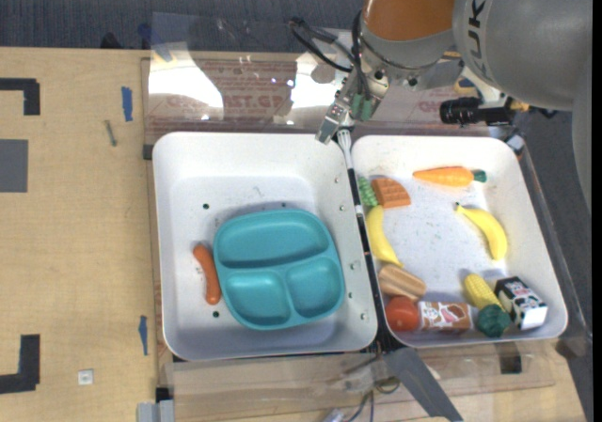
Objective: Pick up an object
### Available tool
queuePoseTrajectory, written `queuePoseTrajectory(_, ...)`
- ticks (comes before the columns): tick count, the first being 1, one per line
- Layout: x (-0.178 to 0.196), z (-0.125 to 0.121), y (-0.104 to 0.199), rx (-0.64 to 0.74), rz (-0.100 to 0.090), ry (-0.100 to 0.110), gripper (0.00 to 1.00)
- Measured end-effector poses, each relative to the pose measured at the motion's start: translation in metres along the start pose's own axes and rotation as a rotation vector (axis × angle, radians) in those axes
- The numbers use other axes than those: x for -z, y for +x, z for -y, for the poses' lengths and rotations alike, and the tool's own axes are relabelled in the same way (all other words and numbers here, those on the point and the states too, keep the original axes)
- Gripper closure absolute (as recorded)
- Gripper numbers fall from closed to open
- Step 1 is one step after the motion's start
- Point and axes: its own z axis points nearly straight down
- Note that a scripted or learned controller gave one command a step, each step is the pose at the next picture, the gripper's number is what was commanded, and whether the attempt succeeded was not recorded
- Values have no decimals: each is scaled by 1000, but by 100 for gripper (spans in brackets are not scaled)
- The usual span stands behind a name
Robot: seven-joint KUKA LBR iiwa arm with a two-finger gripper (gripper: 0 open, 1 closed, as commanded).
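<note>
The robot's hand (340,119) hangs above the far end of the rim where the 2 white bins meet; whether it is wide or narrow cannot be told, and nothing shows in it. Just right of that rim, the right bin (541,223) holds a waffle (389,193), 2 bananas (378,235), a carrot (448,177), a hot dog (402,280), a tomato (402,315) and a corn cob (481,290). Left of the rim, the left bin (188,166) holds a teal divided plate (277,265) with a sausage (208,273) beside it.
</note>
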Motion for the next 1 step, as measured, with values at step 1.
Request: queuePoseTrajectory(1,70,11,-12,-71,9,-6,100)
